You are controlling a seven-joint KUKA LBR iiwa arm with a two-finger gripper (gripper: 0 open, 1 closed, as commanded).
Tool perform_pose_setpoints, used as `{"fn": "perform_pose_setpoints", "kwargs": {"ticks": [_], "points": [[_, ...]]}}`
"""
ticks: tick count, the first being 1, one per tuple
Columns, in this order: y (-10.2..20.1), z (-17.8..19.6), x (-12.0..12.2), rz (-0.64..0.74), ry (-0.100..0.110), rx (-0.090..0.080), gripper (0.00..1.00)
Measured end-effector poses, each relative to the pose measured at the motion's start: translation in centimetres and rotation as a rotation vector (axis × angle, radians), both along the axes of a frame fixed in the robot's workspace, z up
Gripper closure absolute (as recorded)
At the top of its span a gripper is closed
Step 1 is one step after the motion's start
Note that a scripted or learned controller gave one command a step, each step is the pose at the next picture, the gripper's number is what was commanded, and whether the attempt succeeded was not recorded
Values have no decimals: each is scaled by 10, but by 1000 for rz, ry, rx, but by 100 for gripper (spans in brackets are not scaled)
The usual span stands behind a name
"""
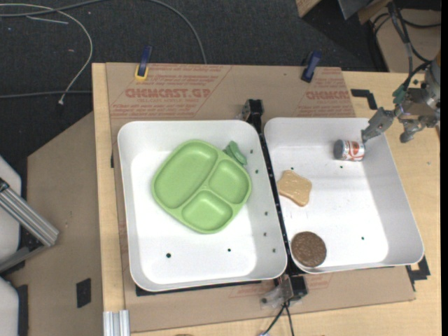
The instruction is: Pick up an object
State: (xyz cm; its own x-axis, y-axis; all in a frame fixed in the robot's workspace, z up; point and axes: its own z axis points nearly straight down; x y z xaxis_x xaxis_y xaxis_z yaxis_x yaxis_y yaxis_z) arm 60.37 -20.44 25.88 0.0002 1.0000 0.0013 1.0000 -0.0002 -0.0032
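Observation:
In the right bin (392,208), a small red, white and grey can (348,150) lies on its side near the far wall. A slice of toast (295,187) rests by the bin's left wall. A round brown patty (309,249) sits in the near left corner. My gripper (389,133) hangs over the bin's far right corner, just right of and above the can. It is open, with nothing between its fingers.
The left bin (140,243) holds a green divided plate (201,185) with a small green piece (236,152) at its far right rim. Both bins sit on a cardboard sheet (175,89) held by blue clamps. Loose cables lie on the dark floor at the back.

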Motion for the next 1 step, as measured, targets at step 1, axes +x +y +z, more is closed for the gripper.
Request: {"fn": "perform_pose_setpoints", "kwargs": {"ticks": [1], "points": [[0,1,1,1,-3,-1,0]]}}
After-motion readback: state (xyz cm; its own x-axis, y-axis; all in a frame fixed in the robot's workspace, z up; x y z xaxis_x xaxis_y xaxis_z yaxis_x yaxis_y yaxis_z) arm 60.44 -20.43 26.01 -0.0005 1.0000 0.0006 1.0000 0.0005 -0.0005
